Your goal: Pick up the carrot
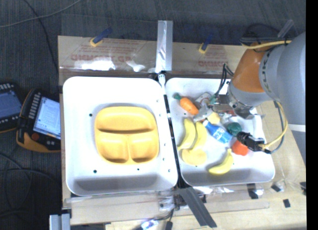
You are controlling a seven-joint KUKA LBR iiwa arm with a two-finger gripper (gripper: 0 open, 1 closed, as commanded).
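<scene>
Carrot [188,105] was sitting in the upper left part of the right bin [258,170], close to the divider, and your gripper [204,111] was right beside it on its right. Honestly you couldn't tell from this angle whether anything was pinched. Below the carrot you had bananas [189,133], a blue bottle [217,132] and another banana [221,165]. Left bin [79,124] held a yellow divided tray [127,133].
</scene>
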